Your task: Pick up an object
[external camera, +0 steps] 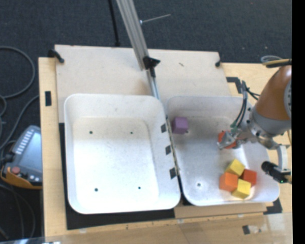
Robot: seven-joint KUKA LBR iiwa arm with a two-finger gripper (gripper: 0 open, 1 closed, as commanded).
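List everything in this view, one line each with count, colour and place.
bins: 2, white, side by side on the bench; left, right
purple block: 1, right bin, near its left wall
yellow blocks: 2, right bin's near right corner
orange block: 1, same cluster
red block: 1, same cluster
pendant: 1, grey and orange, left of bench
metal post: 1, silver, behind bins
arm: 1, grey and orange, right edge
gripper: 1, over right bin, a small red thing beside it
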